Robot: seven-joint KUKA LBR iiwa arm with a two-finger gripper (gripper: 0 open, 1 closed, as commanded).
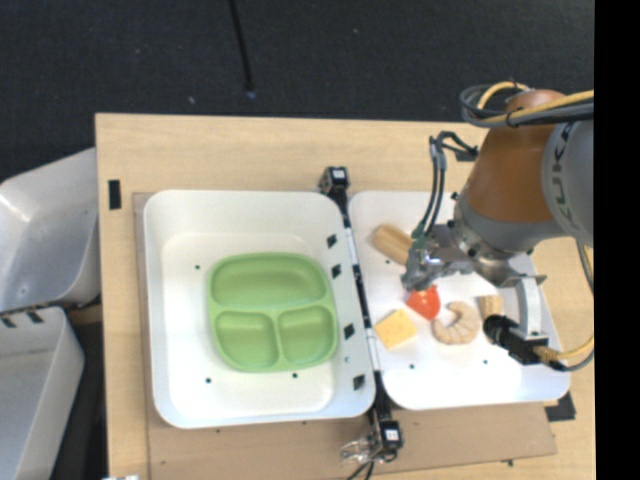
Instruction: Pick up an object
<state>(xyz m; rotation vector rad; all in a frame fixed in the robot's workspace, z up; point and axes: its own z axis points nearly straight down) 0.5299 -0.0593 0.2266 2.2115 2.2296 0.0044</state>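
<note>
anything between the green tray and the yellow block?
Yes, in the camera view: bare white floor of the left bin, then the two bins' adjoining rims with black clips. The green tray sits left, the yellow block just right.

The arm (520, 183) covers the back of the right bin (470, 393); the claw (420, 273) overlaps the red object (427, 303), contact indeterminate; the wooden piece (392, 241) is partly hidden; the surface (250, 153) is cut off below.

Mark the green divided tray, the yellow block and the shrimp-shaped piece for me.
green divided tray (270, 280): camera view, floor of its large top compartment.
yellow block (396, 329): camera view, middle of its top face.
shrimp-shaped piece (459, 325): camera view, middle of its curled body.
</note>
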